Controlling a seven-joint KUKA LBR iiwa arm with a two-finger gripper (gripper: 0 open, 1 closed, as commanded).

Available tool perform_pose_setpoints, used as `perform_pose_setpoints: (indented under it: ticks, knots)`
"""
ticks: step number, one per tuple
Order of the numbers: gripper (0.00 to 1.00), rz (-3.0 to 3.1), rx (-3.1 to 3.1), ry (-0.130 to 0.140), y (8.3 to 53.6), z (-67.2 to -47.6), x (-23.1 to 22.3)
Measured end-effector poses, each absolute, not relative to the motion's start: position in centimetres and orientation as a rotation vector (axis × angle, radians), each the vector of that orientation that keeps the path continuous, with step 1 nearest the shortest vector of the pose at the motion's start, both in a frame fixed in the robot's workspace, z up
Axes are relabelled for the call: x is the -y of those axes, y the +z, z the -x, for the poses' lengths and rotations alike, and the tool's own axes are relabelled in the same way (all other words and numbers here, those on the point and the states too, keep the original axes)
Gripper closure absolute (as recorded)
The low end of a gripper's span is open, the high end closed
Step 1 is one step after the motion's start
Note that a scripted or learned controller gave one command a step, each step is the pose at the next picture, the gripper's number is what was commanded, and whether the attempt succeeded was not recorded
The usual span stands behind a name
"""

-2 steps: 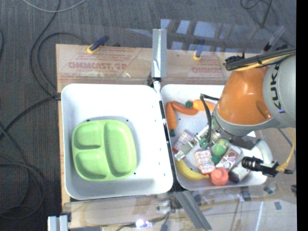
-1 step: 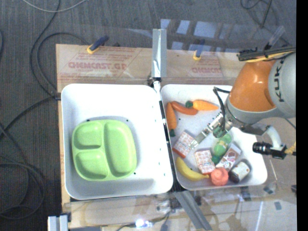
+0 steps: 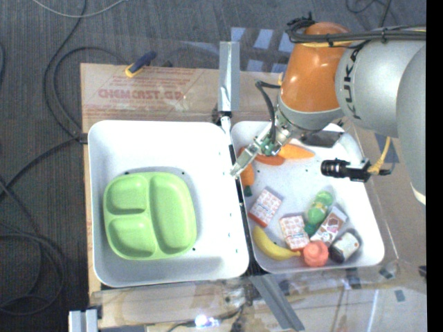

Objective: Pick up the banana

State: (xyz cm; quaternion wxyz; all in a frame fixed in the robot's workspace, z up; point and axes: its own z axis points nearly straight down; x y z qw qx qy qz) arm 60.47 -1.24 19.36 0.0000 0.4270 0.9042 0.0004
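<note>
The yellow banana (image 3: 271, 245) lies near the front edge of the right bin (image 3: 360, 206), curved, with its right end under a small patterned box and beside a pink round toy. My gripper (image 3: 255, 152) hangs over the back left corner of that bin, close to the wall between the two bins and well behind the banana. Nothing shows between its fingertips. An orange carrot-like piece (image 3: 294, 152) lies just right of the gripper.
The right bin also holds a red-and-white box (image 3: 265, 207), a patterned box (image 3: 293, 230), a green bottle (image 3: 318, 209), a pink toy (image 3: 315, 253) and a dark can (image 3: 345, 245). A green divided plate (image 3: 149, 214) sits in the left bin (image 3: 118, 144).
</note>
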Motion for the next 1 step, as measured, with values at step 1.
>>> perform_pose_setpoints:
  ticks: [1]
  knots:
    - [0.00,-1.301,-2.861,-0.003,18.33,-52.34,8.98]
